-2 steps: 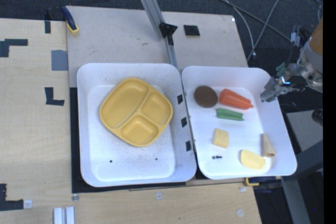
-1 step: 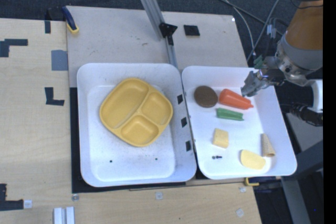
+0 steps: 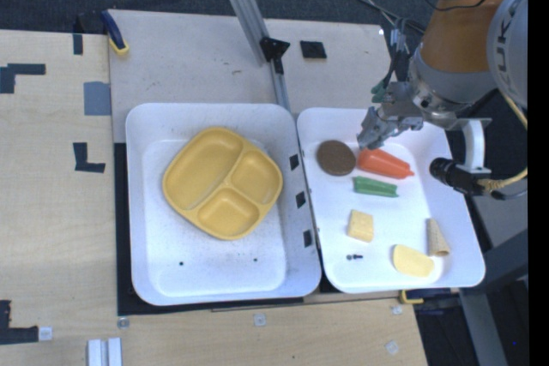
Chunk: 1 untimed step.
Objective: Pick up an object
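Grey metal of the gripper (image 3: pixel 375 133) blurred into one mass where it hung over the right bin (image 3: pixel 455 227); you could not tell from this view whether it was spread or pressed together, and nothing showed pinched in it. The arm (image 3: pixel 467 30) above it was cut off at the frame's 2 o'clock corner.

In the right bin, the brown disc (image 3: pixel 336 158) lay at about 10 o'clock, just beside the gripper's tip. The orange carrot (image 3: pixel 384 164) lay at 3 o'clock from the disc, partly under the gripper. The green bean (image 3: pixel 375 187) sat just at 6 o'clock of the carrot. A yellow block (image 3: pixel 361 226) lay near the bin's middle, a pale yellow piece (image 3: pixel 413 261) at 5 o'clock, and a tan cone (image 3: pixel 437 237) just beside it.

The left bin (image 3: pixel 154 210) held a yellow divided tray (image 3: pixel 222 182), tilted in plan.
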{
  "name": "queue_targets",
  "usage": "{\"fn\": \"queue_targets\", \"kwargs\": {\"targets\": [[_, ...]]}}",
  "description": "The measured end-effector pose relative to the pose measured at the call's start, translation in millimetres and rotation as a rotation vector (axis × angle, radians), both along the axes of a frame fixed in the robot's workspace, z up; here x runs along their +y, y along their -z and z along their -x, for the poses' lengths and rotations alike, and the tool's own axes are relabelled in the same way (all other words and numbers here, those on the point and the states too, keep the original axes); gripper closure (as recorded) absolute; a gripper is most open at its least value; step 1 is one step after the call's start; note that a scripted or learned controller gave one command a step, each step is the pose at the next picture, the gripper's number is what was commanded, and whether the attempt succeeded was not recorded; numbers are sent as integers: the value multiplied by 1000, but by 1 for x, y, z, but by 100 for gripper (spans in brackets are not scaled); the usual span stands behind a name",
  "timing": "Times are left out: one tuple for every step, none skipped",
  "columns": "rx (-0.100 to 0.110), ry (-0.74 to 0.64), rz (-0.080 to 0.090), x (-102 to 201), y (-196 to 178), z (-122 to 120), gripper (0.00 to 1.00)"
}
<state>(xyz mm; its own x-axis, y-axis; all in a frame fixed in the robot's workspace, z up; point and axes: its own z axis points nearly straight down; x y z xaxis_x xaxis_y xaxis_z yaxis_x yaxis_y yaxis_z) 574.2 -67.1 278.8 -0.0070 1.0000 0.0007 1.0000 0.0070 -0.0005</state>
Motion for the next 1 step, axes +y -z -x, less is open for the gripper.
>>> {"fn": "queue_targets", "kwargs": {"targets": [[1,0,0,60,12,-20,100]]}}
